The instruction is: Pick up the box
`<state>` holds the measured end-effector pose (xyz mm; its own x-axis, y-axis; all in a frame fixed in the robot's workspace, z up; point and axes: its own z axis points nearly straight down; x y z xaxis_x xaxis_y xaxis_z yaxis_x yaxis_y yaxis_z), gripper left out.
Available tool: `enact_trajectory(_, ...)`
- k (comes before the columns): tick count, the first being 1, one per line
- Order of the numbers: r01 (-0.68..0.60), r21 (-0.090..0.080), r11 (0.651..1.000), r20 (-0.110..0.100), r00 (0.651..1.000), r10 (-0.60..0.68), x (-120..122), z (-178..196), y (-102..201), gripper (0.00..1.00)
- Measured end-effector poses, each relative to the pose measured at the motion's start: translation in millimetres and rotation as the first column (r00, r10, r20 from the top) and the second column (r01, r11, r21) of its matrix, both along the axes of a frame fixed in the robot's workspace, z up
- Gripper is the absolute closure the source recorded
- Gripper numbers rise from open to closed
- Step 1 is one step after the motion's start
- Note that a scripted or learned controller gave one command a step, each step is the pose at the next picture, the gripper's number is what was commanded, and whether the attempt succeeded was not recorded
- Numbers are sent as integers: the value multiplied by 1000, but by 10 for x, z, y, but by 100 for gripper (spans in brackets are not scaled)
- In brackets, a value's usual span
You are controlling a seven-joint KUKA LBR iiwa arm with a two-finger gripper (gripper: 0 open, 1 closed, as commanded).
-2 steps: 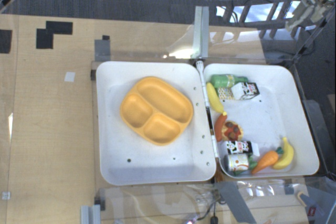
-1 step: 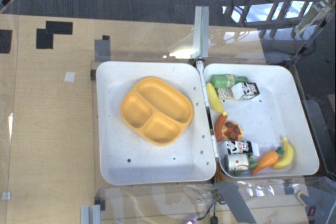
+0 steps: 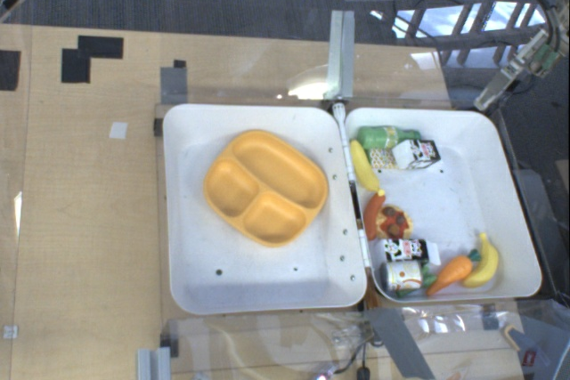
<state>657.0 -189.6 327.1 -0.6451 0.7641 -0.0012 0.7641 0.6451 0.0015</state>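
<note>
Everything I name here is placed against the right bin (image 3: 508, 191). In its nearest corner, on the side that meets the other bin (image 3: 187, 191), a small can (image 3: 403, 278) stands against the wall. An orange carrot (image 3: 451, 270) lies just beside the can along the near wall, and a yellow banana (image 3: 484, 262) curves next to the carrot, closer to the bin's middle. Touching the can on its far side is the near box (image 3: 405, 249), a little black-and-white carton. Just past that, against the same shared wall, lies a red and orange toy food (image 3: 383, 218) that I can't identify more exactly. Farther along that wall a second banana (image 3: 359, 165) rests lengthwise. The far box (image 3: 417, 154), another black-and-white carton, sits toward the bin's far side, with a small patterned packet (image 3: 381, 157) between it and that banana. A green packet (image 3: 385, 137) lies at the far wall, touching both. My claw (image 3: 512, 77) hangs outside the bin, beyond its far outer corner, well apart from both boxes and with nothing in it. I cannot tell whether it is spread or pressed together. The other bin, across the shared wall, holds a yellow divided plate (image 3: 265, 187)
</note>
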Motion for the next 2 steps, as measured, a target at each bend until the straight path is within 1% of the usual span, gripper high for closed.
enact_trajectory(1,-3,-1,1000,7,1000,3,28,111,5,100)
enact_trajectory(2,-272,-4,962,6,962,272,-44,1085,178,100)
